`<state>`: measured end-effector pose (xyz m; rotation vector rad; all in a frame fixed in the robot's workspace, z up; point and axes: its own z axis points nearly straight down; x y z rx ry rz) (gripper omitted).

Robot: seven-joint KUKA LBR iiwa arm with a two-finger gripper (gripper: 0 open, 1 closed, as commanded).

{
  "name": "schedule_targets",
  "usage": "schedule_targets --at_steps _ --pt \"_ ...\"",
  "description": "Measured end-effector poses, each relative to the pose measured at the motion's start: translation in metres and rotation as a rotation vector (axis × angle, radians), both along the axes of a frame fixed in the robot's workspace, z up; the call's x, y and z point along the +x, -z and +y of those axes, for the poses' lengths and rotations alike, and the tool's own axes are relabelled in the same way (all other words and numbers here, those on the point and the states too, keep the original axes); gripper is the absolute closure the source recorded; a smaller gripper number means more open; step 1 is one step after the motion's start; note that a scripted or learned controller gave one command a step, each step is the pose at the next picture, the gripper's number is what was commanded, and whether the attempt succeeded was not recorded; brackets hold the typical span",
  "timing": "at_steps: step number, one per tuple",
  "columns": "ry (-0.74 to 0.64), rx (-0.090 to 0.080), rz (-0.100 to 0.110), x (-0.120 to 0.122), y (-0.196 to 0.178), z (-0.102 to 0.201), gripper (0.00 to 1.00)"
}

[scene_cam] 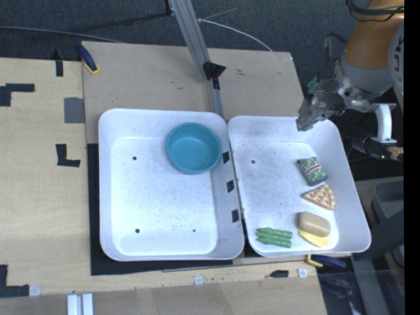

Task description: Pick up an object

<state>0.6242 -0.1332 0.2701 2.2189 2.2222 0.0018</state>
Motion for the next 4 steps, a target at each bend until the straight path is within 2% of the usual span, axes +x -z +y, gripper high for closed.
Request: schedule_targets --at_steps 2,3,4 --pt "-0.003 0.001 0.006 -0.042 0.032 0.09 1.0" --pt "-0.006 0.002 0.005 -0.059 0.027 0.146 1.0" --pt "-0.004 0.0 0.006 -0.071 0.043 0.192 1.0"
